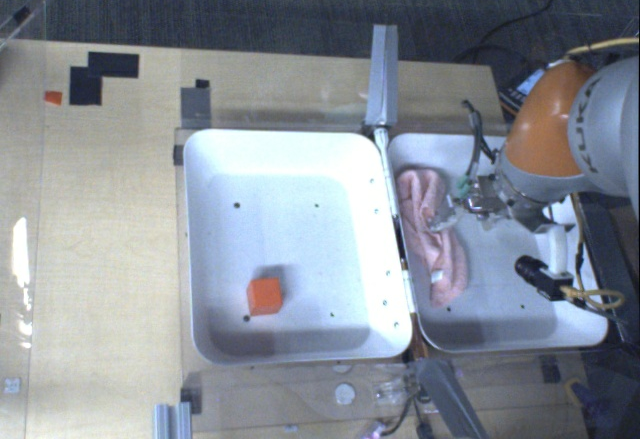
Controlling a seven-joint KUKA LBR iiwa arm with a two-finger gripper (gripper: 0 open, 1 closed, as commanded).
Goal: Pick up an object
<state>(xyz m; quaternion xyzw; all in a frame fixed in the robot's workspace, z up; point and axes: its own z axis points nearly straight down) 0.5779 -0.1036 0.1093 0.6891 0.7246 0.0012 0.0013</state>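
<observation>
At far left of the frame, on the pale wooden bench top (100, 227), lie a small orange square marker (53, 98) and, just to its right, a stepped black block shape (98, 75).

Centre-left: the left shallow white plastic bin (215, 167), with a small orange cube (265, 296) resting on its floor toward the lower left — well apart from the arm. A grey metal upright bar (382, 77) rises at the junction of the two bins.

Centre-right: the right shallow white plastic bin (500, 322). A crumpled pink cloth (432, 227) lies lengthwise along its left wall.

The two-finger gripper (445, 220) sits over the right edge of the pink cloth, at or just above its folds; whether its fingers are apart or together cannot be told, and no object is seen between them.

At right: the grey arm with its orange band (545, 122) enters from the frame's right edge, above the right bin; a black cable (545, 279) trails over the bin's lower right.
</observation>
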